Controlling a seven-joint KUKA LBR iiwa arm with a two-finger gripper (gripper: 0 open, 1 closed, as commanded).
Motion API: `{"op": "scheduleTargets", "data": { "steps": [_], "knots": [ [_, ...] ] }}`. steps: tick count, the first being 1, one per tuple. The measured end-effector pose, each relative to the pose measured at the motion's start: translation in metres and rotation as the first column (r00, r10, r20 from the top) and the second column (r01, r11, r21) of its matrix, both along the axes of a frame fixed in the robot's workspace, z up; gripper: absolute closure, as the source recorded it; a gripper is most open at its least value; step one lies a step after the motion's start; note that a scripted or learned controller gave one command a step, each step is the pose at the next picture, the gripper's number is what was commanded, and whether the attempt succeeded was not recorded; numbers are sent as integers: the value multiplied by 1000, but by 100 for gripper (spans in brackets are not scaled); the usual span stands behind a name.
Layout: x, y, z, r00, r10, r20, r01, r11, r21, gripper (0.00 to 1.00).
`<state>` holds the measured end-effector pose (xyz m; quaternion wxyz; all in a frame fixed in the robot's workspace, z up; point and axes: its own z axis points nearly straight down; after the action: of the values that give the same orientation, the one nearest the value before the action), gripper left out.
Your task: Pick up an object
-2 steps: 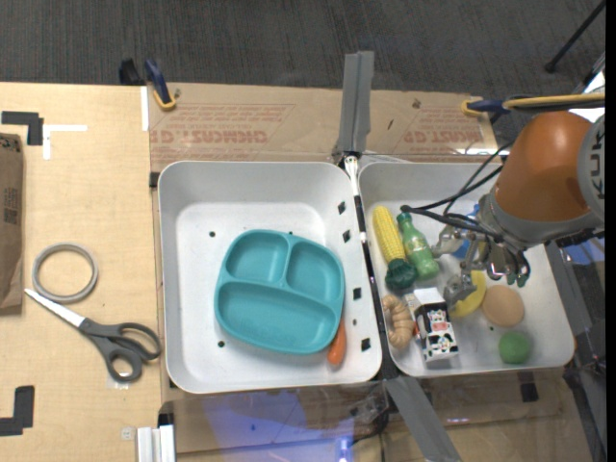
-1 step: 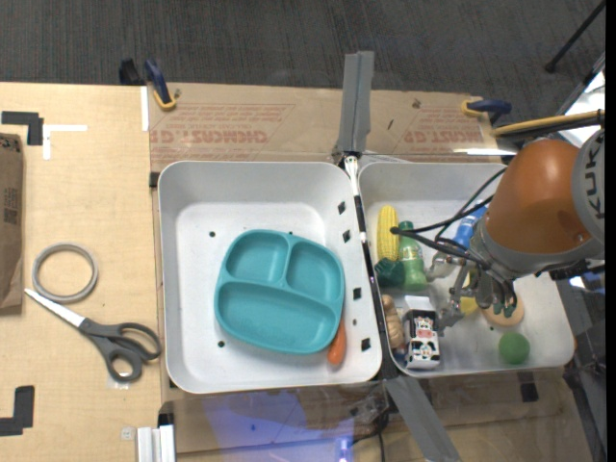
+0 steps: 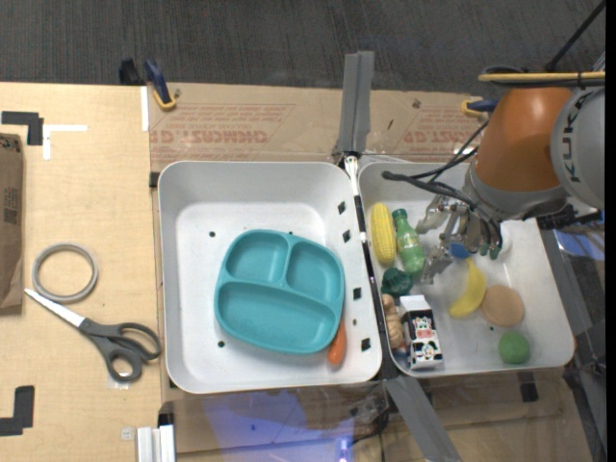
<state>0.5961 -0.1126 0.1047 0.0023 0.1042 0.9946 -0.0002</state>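
Wooden bench [image 3: 87, 191] over dark carpet [image 3: 289, 17]; end effector [image 3: 452, 243] above right bin [image 3: 549, 287], grip state unclear.

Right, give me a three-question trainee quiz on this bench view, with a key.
1. True or false: the teal divided plate lies in the left bin.
2. Which item lies nearest the gripper? A) green bottle B) scissors C) tape roll
3. Fill in: the carrot lies at the plate's lower ____ edge.

Key:
1. True.
2. A; the bottle is in the right bin, beside the corn.
3. Right.
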Motion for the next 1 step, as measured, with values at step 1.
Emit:
{"op": "scheduleTargets", "data": {
  "steps": [1],
  "knots": [
    [-36, -2, -13, 996, -85, -4, 85, 996, 1, 0]
  ]
}}
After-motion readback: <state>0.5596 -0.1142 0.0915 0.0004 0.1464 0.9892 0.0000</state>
